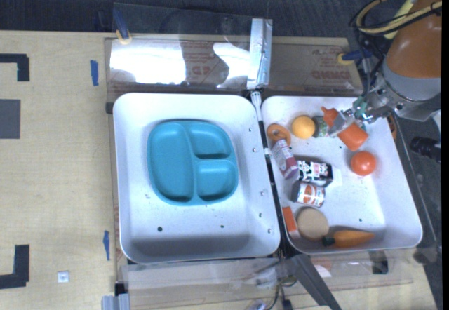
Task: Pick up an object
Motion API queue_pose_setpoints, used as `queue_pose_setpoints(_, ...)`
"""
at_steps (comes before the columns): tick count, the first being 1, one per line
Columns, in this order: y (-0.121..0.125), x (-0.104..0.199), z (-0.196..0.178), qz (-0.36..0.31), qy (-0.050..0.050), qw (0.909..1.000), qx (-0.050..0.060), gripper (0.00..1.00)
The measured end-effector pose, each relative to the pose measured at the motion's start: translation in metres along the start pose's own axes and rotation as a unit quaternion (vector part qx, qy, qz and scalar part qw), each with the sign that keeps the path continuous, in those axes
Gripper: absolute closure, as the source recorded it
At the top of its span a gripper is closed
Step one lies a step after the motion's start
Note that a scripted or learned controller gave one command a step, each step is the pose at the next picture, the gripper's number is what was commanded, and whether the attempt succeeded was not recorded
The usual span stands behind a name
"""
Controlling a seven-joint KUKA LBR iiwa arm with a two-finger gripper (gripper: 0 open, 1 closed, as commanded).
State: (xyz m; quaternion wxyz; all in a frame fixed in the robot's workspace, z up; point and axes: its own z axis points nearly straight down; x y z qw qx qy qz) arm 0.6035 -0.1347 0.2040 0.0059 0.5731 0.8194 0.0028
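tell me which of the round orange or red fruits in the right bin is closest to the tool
The red-orange piece just under the tool. The yellow-orange ball lies further left, the red tomato lower down.

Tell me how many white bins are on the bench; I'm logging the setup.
2. The left bin holds a blue tray; the right bin holds the small objects, with the gripper over its far right part.
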Motion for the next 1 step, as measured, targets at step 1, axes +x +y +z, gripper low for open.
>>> queue_pose_setpoints(1,-0.0463,0.0544,0.0389,-0.089,0.005,0.9960,0.006,1.00)
